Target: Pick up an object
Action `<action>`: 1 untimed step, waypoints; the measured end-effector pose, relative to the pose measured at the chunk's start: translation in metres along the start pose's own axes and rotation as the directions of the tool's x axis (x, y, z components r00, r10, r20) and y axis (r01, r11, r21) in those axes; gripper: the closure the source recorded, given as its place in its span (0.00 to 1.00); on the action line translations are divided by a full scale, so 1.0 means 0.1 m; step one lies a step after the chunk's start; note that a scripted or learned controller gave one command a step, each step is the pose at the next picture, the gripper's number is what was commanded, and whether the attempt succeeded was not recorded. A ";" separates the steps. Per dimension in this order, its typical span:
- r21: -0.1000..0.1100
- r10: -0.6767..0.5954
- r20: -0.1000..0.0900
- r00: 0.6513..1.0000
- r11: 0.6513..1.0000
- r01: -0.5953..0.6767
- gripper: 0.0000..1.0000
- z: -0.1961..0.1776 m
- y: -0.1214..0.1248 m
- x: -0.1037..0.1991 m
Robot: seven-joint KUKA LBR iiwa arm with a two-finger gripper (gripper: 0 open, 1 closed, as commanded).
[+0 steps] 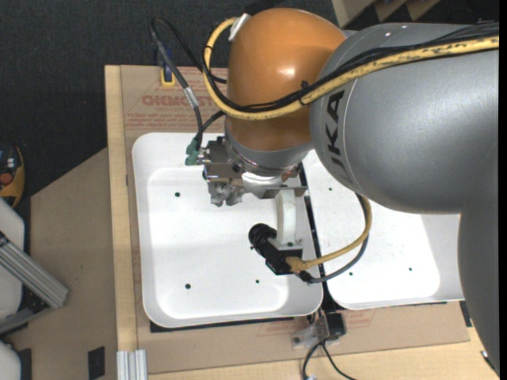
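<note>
From above, the cardboard-covered surface [119,212] carries two white bins: the left bin [206,283] beneath me, the right bin [396,267] partly under my grey arm [420,109]. Dark carpet lies beyond. My orange wrist joint [273,70] covers the fingers, so I cannot tell whether they are open or closed. No object to pick can be made out; a black cable fitting [269,248] hangs near the bins' divide.

We find the left bin [182,244] floor open front and left; the arm [396,109] overhangs its rear and right side.
</note>
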State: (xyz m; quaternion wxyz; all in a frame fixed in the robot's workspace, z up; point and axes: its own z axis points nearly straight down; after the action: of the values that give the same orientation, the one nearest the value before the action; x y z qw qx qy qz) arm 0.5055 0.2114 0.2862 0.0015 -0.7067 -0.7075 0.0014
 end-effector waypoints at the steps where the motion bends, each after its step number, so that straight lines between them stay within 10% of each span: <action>1: -0.006 0.003 -0.001 1.000 1.000 -0.003 1.00 -0.19 -0.08 -0.10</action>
State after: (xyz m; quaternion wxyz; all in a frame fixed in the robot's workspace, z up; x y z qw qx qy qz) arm 0.4973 0.2013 0.3051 -0.0002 -0.7077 -0.7065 -0.0008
